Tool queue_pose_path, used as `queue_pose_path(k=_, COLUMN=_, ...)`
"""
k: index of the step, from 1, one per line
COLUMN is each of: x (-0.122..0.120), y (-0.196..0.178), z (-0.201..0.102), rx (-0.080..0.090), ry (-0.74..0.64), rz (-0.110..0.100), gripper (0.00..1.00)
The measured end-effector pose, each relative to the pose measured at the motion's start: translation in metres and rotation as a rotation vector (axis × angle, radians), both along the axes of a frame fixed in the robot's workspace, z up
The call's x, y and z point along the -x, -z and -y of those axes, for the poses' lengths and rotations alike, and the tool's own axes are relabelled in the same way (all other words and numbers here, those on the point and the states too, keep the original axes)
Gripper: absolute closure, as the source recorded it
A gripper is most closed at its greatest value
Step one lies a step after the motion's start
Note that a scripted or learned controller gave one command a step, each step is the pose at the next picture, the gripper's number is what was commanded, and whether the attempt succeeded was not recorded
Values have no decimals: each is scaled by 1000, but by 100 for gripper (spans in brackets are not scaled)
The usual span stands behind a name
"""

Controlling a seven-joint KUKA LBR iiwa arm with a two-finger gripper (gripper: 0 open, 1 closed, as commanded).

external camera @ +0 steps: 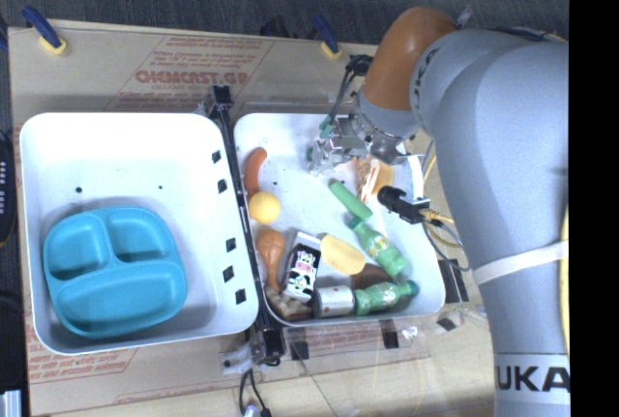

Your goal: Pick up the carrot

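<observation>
Carrot (254, 168) lies untouched by the right bin's (290, 130) left wall; pincer (329, 149) hovers nearby, its state I cannot tell

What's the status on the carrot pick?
Claw low over the right bin's far end, nothing visibly held. Carrot against the bin's left wall, untouched. Yellow ball right beside it; approach from the claw side looks open.

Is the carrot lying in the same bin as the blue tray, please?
No, the carrot lies in the right bin, while the blue tray sits in the left bin.
</observation>
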State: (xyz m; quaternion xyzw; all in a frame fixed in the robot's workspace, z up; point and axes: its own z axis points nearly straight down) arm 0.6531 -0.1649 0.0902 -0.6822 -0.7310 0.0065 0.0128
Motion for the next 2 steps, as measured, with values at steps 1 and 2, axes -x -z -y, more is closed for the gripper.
queue_pose_path(k=1, x=36, y=-3, z=45, rx=2, ry=-395, rz=22, gripper=100)
queue_pose_path(k=2, x=40, y=-52, z=2, rx=8, ry=-124, rz=26, gripper=100)
